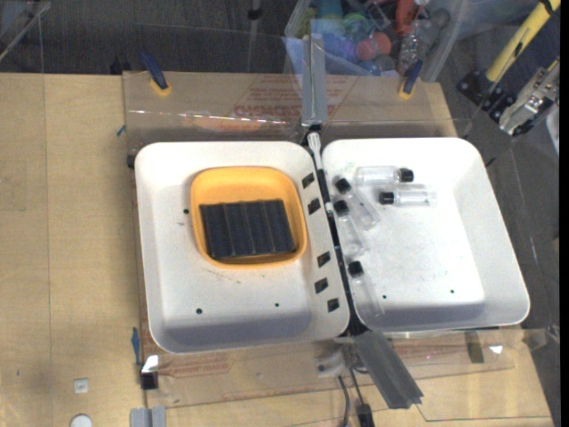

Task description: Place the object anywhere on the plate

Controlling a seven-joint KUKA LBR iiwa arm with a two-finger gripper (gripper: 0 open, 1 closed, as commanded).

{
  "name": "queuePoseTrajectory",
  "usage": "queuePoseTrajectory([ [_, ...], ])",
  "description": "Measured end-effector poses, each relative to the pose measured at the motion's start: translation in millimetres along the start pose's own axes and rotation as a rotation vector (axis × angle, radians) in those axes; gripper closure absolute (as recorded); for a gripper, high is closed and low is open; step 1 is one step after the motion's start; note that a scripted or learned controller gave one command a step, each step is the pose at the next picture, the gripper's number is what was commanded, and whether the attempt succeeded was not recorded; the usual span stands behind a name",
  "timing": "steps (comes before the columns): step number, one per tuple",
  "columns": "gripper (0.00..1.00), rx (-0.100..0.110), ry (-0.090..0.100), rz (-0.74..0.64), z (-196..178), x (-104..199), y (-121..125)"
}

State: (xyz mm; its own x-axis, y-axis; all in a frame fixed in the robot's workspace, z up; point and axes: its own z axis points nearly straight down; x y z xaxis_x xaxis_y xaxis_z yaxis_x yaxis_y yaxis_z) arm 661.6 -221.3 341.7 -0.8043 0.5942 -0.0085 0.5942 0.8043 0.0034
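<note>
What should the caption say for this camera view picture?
Orange plate with a dark slab in the left bin; clear vials in the right bin.

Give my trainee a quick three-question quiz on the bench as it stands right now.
1. True or false: the yellow plate sits in the right bin.
2. What lies on the plate? A) clear vials B) a dark ridged block C) a blue clamp
3. Which bin holds the clear vials with black caps?

Key: 1 false, it sits in the left bin. 2 B. 3 the right bin.
</note>
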Motion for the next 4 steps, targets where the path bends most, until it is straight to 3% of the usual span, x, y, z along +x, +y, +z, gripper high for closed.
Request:
queuePoseTrajectory([
  [1,0.00,0.000,0.000,0.000,0.2,0.0,-0.1],
  [2,1.00,-0.005,-0.009,0.000,-11.9,-1.1,1.3],
  [3,1.00,-0.001,-0.002,-0.233,-83.2,-1.2,0.0],
  [4,1.00,-0.002,0.002,-0.700,-87.9,4.6,-4.7],
])
